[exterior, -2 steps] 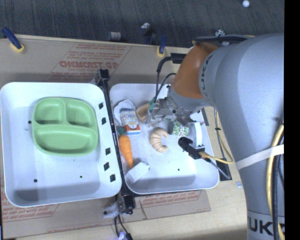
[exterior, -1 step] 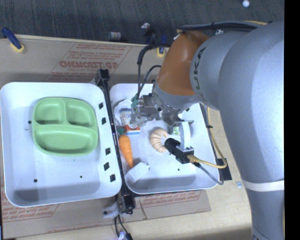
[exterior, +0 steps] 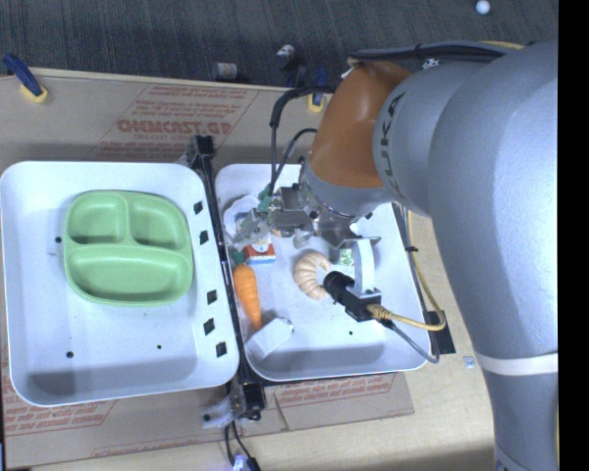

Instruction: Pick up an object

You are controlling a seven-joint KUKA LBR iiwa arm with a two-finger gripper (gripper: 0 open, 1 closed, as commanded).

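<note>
In the right bin, the pincer, its grip state impossible to tell, hangs with the croissant touching at six o'clock and the carrot near at seven o'clock.

Red print reading "CHEMCAST GP" stands on the brown cardboard sheet under the bins; its smaller lines are illegible

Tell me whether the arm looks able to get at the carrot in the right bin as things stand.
Probably yes. The carrot lies uncovered by the right bin's left wall, and the end effector hangs just up and right of it. The wall and the small box crowd it.
</note>
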